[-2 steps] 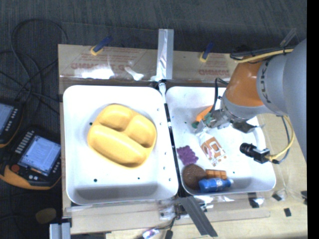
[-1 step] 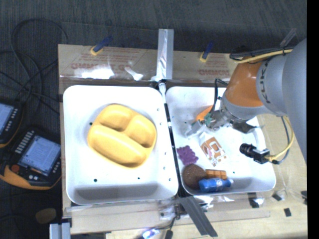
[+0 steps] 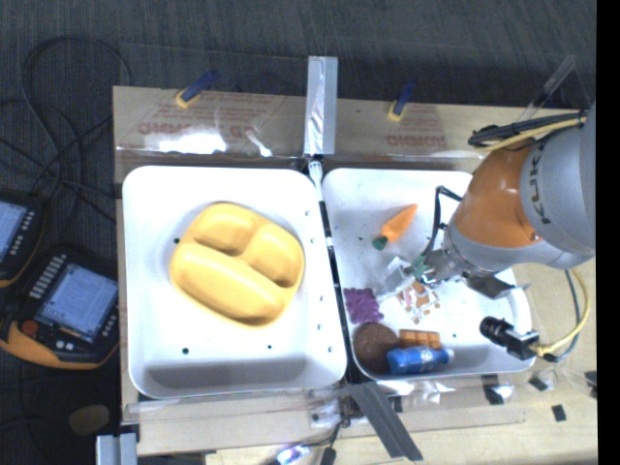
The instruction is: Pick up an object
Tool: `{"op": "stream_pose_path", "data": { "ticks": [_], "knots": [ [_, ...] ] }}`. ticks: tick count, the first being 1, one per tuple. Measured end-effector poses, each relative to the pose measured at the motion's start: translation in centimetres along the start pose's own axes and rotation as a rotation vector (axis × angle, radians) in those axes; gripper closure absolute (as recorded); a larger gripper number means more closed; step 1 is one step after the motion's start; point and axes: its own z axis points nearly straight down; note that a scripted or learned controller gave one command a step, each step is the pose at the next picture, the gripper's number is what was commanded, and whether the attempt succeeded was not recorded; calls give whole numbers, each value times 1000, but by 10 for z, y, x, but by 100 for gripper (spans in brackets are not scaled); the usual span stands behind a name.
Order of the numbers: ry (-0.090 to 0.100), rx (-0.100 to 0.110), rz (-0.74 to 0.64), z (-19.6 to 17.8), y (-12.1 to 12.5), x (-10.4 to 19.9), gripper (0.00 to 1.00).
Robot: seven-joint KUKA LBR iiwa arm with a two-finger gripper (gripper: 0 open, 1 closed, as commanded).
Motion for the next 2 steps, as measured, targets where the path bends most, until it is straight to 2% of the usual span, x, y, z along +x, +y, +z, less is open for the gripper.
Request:
{"op": "stream_pose_path", "data": {
  "ticks": [1,2],
  "knots": [
    [4,4,-64,1,23,-13,0],
    [3,-1,-63,-9,24,-14,100]
  ]
}}
